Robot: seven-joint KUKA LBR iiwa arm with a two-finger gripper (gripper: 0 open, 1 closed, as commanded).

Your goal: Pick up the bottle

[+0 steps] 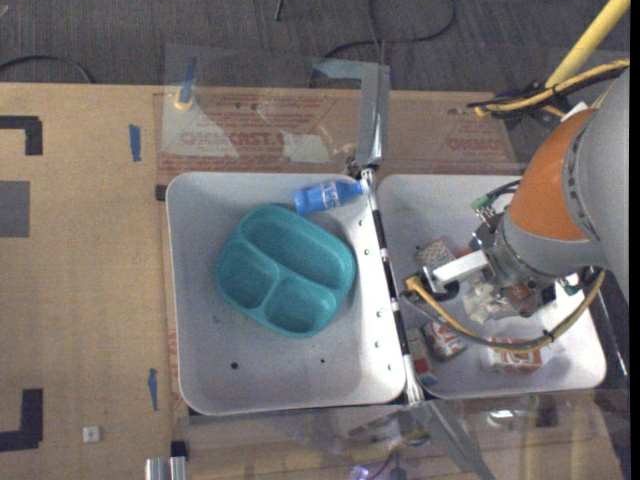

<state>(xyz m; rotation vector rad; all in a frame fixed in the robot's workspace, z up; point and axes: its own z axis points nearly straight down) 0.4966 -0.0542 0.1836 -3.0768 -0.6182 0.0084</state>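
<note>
Here, in the camera view, the bottle [327,196] lies on its side at the top edge of the left bin [200,348], just above the teal tray [286,270]. It looks like light, thin plastic, blue-labelled and clear, likely slippery and apt to roll; across the middle of its body seems the best hold. The gripper [487,298] hangs over the right bin [590,363]; its grasp I cannot tell.

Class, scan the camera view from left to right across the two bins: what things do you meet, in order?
Teal divided plate → blue bottle → divider between the bins → small packets → robot arm.
</note>
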